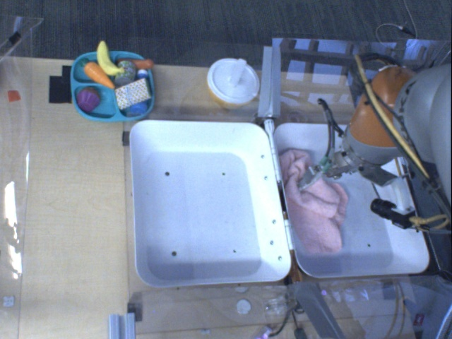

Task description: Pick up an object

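A crumpled pink cloth [316,203] lies along the left side of the right bin [381,253]. My gripper [313,176] reaches in from the right and sits low on the cloth's upper middle, its tips pressed into the folds. The grey arm with its orange band [371,122] rises behind it at the upper right. Cloth folds hide the tips.
The left bin [205,203] stands beside the right one, a metal divider between them. A blue tray of toy food [113,85] and a white lidded bowl [233,81] sit on the bench behind. Cables and framing crowd the far right.
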Action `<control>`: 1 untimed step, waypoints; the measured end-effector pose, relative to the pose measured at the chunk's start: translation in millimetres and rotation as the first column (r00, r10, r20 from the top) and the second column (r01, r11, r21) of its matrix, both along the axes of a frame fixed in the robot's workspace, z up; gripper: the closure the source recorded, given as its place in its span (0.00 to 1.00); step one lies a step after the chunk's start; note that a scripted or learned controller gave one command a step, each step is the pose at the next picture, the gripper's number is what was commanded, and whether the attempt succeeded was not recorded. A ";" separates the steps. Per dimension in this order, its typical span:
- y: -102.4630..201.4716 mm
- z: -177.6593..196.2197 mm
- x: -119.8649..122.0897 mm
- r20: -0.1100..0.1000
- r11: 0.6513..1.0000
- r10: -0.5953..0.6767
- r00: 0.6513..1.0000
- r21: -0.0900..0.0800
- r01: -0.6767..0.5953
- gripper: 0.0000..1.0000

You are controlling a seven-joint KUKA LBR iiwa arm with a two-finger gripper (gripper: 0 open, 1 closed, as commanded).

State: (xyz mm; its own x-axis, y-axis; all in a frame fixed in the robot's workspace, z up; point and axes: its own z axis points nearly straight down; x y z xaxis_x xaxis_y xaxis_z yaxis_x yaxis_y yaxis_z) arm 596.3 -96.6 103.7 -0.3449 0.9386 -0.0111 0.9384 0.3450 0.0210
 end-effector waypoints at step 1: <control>-50.8 -13.4 -58.0 -0.010 0.998 -0.064 0.998 0.001 0.064 0.00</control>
